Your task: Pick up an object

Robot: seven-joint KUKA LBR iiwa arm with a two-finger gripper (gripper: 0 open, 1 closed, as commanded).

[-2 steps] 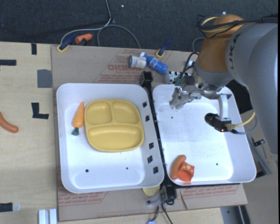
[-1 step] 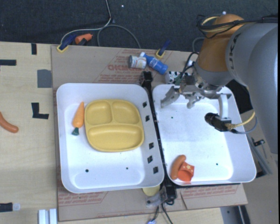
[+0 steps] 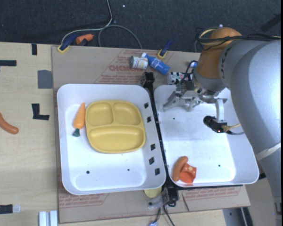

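An orange toy sausage lies beside a red-orange block near the front left corner of the right bin. The gripper hovers over that bin's far end, its fingers spread apart with nothing between them.

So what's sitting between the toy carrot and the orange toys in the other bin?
In the camera view, the yellow divided plastic plate and the bins' black-clipped meeting rims lie between the orange toy carrot and the orange toys.
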